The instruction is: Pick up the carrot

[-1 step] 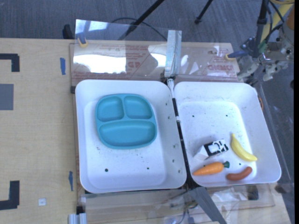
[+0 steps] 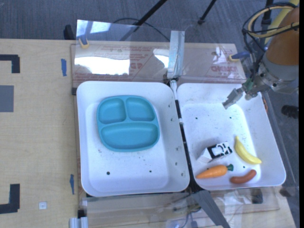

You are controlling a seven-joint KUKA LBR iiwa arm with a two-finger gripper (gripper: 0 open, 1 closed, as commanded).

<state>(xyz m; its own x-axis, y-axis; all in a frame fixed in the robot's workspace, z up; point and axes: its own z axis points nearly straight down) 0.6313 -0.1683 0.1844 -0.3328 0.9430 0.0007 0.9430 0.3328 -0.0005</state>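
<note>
While my gripper (image 2: 232, 99) hangs with nothing between its fingers, how wide I cannot tell, the carrot (image 2: 213, 172) lies well below it by the near wall, probably light, stiff and smooth, so I'd pinch its thick middle crosswise.

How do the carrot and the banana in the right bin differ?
Colour: the carrot is orange with a green stem end; the banana is plain yellow. Pose: the carrot lies almost level across the view; the banana runs diagonally, curved. Place: the carrot sits nearer the bin's front edge, left of the banana. Both lie loose on the right bin's floor, apart from the gripper.
</note>
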